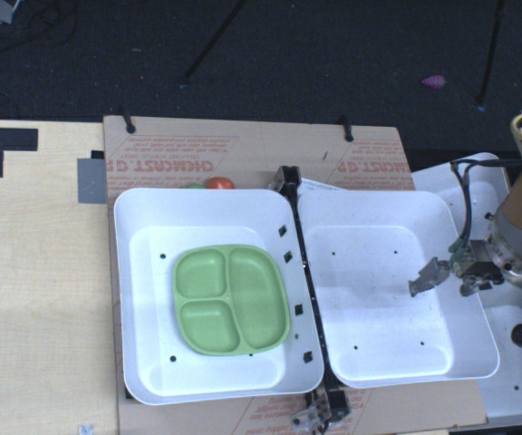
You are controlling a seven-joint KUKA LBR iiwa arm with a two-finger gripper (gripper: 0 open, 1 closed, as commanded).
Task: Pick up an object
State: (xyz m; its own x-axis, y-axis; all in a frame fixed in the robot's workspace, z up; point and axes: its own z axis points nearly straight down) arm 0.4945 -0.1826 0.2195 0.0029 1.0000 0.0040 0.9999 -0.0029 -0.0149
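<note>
Two white bins on bench, pale green three-compartment plate [231,299] in left bin [143,243], tool [435,275] over right bin [370,234], grip state unclear

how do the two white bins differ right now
The left bin holds a green divided plate with three compartments; the right bin has no plate. The gripper hangs over the right bin's right side, while nothing reaches over the left bin. A small red-orange object sits just behind the left bin's far rim. Both are shallow, white and rounded at the corners, set side by side.
</note>
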